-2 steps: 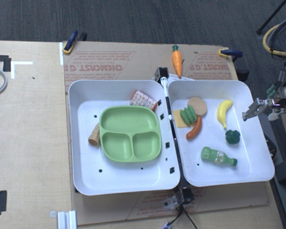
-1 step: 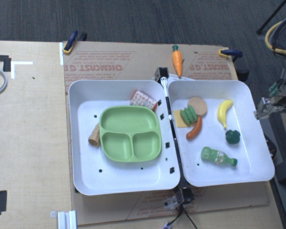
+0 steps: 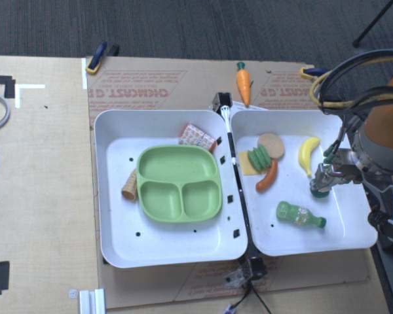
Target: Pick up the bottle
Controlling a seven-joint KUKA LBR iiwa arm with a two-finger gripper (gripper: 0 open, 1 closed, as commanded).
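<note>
Where the bench carries its load, two white bins sit side by side: the left bin [image 3: 111, 241] and the right bin [image 3: 354, 237].

Left bin, three items: one green three-compartment tray [image 3: 179, 183] in the middle; one tan cone-shaped piece [image 3: 130, 186] touching the tray's left edge; one small patterned packet [image 3: 197, 136] just behind the tray.

Right bin, items counted: one green bottle [image 3: 300, 214], lying on its side near the front, cap end pointing right; one banana [image 3: 306, 154] toward the back; one red sausage [image 3: 266, 175]; one green leafy piece [image 3: 259, 157]; one round brown patty [image 3: 271, 145]; one yellow slice [image 3: 248, 165] under them.

One carrot [image 3: 242, 82] lies on the cardboard behind the bins.

One gripper [image 3: 320, 187] hangs low in the right bin, just behind and right of the bottle, apart from it. Finger spread: cannot be told.
</note>
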